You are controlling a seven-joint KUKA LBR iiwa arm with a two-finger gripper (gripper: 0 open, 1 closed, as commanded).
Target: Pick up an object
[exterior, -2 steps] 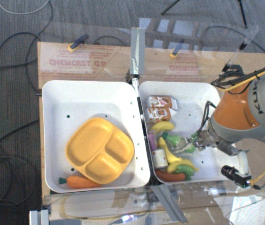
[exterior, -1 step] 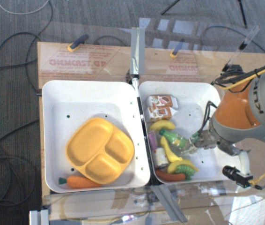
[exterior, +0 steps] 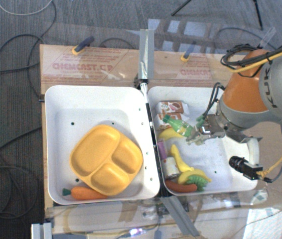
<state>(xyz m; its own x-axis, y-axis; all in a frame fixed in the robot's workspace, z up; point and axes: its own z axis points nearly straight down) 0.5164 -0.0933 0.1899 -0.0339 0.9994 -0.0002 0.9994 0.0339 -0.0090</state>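
**Two white bins on a bench, with the arm reaching into the right one**

A cardboard-covered bench (exterior: 101, 66) is seen from above, set on dark carpet crossed by black cables. Two shallow white bins are placed side by side on it, their inner rims touching.

In the left bin (exterior: 61, 103), a yellow divided tray (exterior: 106, 159) is laid tilted, taking up the middle and lower right of the bin. An orange toy carrot (exterior: 85, 193) is found along the bottom wall, just below the tray's lower edge.

In the right bin (exterior: 220, 168), small items are crowded against the left wall. A small printed packet (exterior: 172, 107) is seen near the top. Just below it, a green bottle (exterior: 179, 126) is laid on its side, with a yellow piece (exterior: 168, 134) beside it. Lower down, a yellow banana-like toy (exterior: 180, 162) is placed, and at the bottom wall a red sausage-shaped toy (exterior: 182, 187) lies beside a green and yellow item (exterior: 199, 178).

The grey arm with its orange band (exterior: 243, 91) is reached in from the right. The gripper (exterior: 199, 132) is positioned just right of the green bottle, low over the bin. Whether it is spread or pressed together cannot be told, and nothing can be seen pinched in it.
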